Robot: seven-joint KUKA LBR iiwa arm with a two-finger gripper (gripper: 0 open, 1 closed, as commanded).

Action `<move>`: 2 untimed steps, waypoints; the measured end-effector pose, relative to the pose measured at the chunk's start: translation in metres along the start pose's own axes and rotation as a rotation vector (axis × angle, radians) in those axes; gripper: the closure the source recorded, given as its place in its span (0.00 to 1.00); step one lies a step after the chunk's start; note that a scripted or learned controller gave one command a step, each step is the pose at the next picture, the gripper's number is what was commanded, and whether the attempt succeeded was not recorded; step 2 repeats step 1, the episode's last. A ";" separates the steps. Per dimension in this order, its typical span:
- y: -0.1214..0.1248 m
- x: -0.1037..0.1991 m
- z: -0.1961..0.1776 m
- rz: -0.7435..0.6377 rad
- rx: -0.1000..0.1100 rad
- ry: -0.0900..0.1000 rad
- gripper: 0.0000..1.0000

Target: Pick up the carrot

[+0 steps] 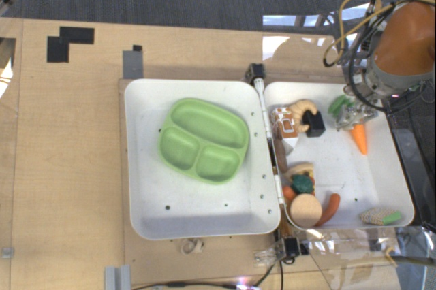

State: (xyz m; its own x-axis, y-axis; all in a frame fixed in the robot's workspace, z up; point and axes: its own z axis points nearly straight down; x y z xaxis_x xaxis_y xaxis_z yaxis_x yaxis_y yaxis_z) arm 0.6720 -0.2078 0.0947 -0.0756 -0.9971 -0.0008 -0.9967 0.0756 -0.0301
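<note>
The carrot [360, 139] is a small orange cone with green leaves [338, 105]. It lies in the right bin [381, 176] near the far right corner, tip pointing toward the front. My gripper [353, 117] hangs from the grey wrist under the orange band [407, 37], right over the carrot's leafy end. It covers the join between leaves and root. Whether it touches the carrot is hidden by the wrist.
The right bin also holds a tan pastry toy with a black piece [306, 116], a brown box [286, 124], broccoli [302, 182], a beige ball [305, 210], a red sausage [330, 206] and corn [380, 216]. A green divided plate [204, 139] lies in the left bin [146, 166].
</note>
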 end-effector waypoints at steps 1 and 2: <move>-0.001 -0.015 0.000 -0.010 -0.008 -0.022 0.00; -0.001 -0.015 0.000 -0.010 -0.008 -0.022 0.00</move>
